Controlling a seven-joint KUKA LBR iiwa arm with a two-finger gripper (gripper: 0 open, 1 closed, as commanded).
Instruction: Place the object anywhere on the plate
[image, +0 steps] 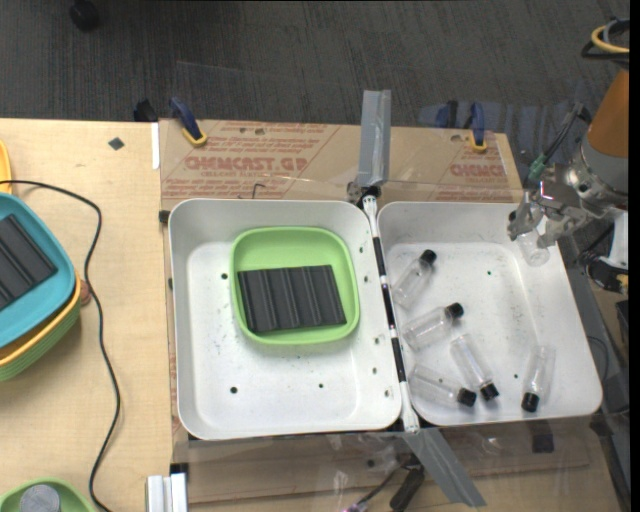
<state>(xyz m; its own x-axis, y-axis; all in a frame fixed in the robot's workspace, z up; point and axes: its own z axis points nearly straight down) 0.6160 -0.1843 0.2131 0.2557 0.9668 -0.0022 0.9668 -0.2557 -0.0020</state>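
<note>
Two white bins mid-frame. Left bin (195, 330) holds the green plate (295, 247) with a dark ribbed insert (292, 298) on it. Right bin (570, 330) has six clear vials (437, 324) with black caps scattered lower-center. Gripper (533, 222) at the right bin's upper-right corner, pinching a clear vial (537, 245), hanging upright.

Both bins (190, 330) are white, and the plate (295, 287) is lime green with a dark grey ribbed mat (292, 298) on it. The vials (436, 323) are clear with black caps, the bench (70, 400) is light wood, and there's brown cardboard (270, 160) with red print.
</note>
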